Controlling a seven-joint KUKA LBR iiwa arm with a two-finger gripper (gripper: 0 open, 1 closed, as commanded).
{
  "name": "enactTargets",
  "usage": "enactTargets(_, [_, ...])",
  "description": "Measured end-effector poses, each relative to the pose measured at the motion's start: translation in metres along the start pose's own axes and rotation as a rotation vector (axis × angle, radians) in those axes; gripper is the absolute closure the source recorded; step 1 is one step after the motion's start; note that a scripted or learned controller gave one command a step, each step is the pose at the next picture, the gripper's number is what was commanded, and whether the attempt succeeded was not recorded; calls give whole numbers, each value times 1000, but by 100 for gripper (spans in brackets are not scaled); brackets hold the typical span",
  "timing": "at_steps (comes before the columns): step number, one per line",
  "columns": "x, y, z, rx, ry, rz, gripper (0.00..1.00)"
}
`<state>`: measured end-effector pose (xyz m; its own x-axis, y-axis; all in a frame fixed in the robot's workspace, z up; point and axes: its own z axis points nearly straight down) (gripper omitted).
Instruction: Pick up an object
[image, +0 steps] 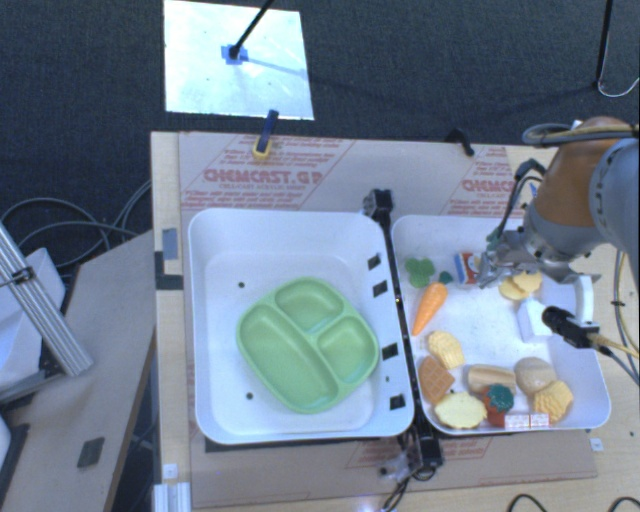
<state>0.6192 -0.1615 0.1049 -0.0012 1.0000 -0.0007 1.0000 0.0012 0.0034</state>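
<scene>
Red "CHEMCAST GP" lettering marks the bench (300, 165) at twelve o'clock of the left bin (215, 250); the gripper (492, 270) is too unclear to tell its grip.

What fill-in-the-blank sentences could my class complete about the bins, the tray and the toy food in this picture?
1. The green divided tray lies in the ____ bin.
2. The toy carrot is coloured ____.
3. The tray has ____ compartments.
4. The claw is above the ____ bin.

Missing words: left; orange; three; right
</scene>
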Motion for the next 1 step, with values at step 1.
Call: enactTargets(1, [6, 6, -47, -4, 0, -4, 100])
